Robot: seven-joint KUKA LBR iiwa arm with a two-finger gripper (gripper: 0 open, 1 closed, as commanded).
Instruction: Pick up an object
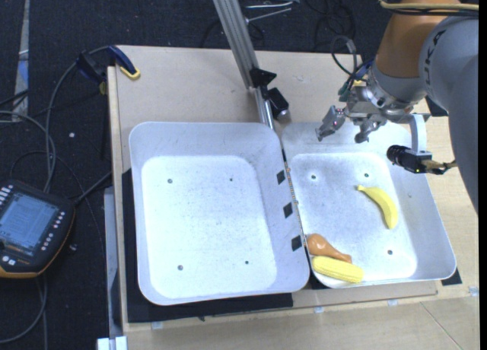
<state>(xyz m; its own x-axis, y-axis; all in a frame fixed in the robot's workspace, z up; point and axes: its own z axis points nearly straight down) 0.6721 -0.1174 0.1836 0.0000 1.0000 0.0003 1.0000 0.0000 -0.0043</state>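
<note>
In the right bin [426, 211] lie three things. A yellow banana [381, 202] rests right of the middle. An orange-brown piece shaped like a drumstick [326, 247] sits near the front left corner. Just in front of it lies a yellow corn cob [338, 269]. My gripper [347, 128] hangs above the bin's back rim, well behind the banana. Its two fingers stand apart with nothing between them.
The left bin [152, 158] stands beside the right one, with black clips along the shared edge. A slanted metal camera pole [242, 36] rises behind the bins. A handheld pendant [27, 227] and cables lie off the bench at the left.
</note>
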